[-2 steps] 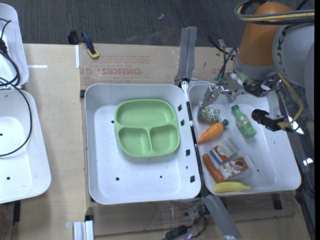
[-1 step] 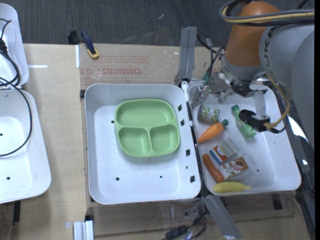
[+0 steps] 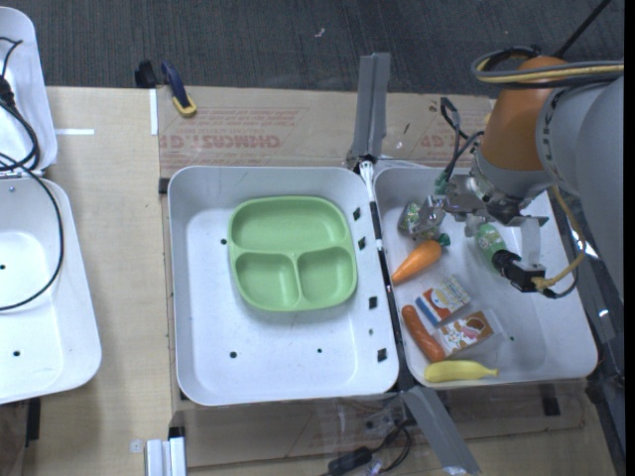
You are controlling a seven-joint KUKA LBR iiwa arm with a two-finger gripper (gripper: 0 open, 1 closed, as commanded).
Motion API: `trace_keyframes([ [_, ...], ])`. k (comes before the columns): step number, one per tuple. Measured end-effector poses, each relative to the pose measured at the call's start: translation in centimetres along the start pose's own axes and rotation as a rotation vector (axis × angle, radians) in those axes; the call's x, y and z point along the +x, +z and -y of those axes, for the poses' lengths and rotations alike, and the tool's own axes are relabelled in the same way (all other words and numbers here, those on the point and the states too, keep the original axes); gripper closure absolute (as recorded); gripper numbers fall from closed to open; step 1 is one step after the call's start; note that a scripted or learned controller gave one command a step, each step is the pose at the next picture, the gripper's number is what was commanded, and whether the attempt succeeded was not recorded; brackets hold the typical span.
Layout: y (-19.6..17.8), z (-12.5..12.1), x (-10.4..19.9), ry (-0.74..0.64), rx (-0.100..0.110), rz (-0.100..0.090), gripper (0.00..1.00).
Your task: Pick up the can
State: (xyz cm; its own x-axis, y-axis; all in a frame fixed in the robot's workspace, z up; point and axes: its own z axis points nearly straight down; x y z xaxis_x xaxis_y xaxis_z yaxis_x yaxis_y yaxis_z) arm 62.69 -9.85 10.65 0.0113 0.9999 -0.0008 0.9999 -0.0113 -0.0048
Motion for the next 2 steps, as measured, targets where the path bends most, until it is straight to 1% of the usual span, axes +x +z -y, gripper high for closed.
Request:
trace_keyframes([
  [1,1.65,-2.92,0.15,0.253,-0.002,0.000,0.00],
  [2,0.94,-2.92,0.13,0.250,0.002,0.002,1.00],
])
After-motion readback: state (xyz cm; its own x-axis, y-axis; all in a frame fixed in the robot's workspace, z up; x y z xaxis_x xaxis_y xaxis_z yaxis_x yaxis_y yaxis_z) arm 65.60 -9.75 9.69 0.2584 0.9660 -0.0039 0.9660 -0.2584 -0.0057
